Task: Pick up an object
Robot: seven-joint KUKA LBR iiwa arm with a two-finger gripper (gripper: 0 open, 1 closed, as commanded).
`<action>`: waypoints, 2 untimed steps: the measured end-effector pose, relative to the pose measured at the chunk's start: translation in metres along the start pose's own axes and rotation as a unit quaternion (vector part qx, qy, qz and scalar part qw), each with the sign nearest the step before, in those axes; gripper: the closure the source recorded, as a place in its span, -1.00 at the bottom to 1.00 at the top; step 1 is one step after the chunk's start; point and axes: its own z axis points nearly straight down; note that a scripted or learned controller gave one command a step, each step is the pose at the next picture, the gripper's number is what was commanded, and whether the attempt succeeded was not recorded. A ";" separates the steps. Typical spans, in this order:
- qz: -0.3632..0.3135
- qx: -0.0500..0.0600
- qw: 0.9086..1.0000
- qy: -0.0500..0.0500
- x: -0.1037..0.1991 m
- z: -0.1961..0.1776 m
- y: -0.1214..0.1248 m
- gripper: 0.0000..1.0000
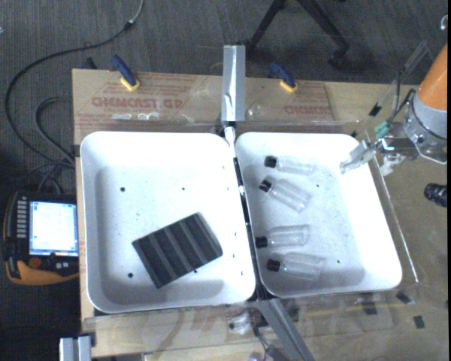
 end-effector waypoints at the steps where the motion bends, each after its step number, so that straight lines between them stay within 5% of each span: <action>1: -0.021 -0.001 1.000 0.000 0.036 0.142 -0.050 -1.00; 2: -0.014 -0.005 1.000 -0.003 0.046 0.146 0.086 -1.00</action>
